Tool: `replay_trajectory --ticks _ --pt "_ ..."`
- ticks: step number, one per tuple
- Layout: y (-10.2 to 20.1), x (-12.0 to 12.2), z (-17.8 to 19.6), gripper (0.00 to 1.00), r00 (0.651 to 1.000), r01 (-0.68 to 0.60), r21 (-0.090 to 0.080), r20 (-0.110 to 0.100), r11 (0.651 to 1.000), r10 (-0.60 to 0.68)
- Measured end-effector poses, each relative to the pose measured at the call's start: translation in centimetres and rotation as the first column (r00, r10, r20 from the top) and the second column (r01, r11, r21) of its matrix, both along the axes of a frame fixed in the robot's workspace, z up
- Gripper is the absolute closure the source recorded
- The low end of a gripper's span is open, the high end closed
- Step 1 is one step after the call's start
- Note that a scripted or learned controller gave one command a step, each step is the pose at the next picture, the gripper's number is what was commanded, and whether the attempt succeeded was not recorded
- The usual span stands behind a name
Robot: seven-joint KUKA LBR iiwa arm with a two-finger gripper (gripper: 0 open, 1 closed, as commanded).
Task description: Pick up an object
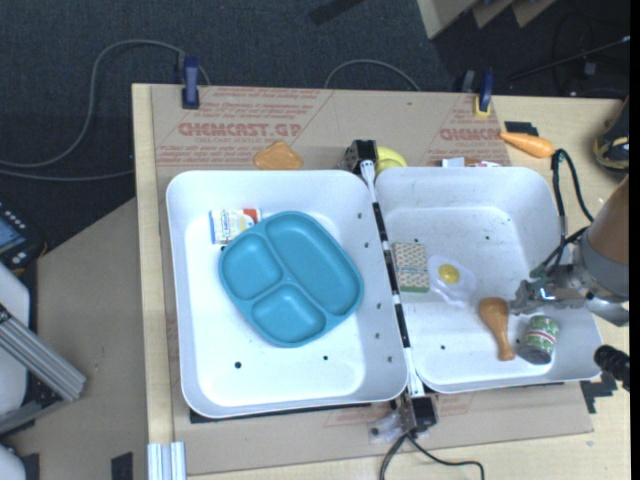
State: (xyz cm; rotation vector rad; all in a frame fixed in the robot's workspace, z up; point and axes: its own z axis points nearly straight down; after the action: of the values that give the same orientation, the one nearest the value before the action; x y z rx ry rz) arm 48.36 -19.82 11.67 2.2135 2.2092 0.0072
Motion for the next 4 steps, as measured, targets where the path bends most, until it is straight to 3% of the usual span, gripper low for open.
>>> replay_trajectory --ticks 1,2,3,4 --pt "0.0 0.0 0.0 0.00 1.000 0.001 0.000 0.000 1.000 -0.001" --pt "5.8 -0.5 -3.4 0.00 1.000 -0.005 0.010 -0.017 1.000 0.005" --pt "5.6 -0.4 -2.2 1.00 1.000 -0.002 0.007 -0.014 1.000 0.002" --pt "5.6 -0.4 -1.3 1.00 1.000 -0.001 0.006 -0.012 1.000 0.002"
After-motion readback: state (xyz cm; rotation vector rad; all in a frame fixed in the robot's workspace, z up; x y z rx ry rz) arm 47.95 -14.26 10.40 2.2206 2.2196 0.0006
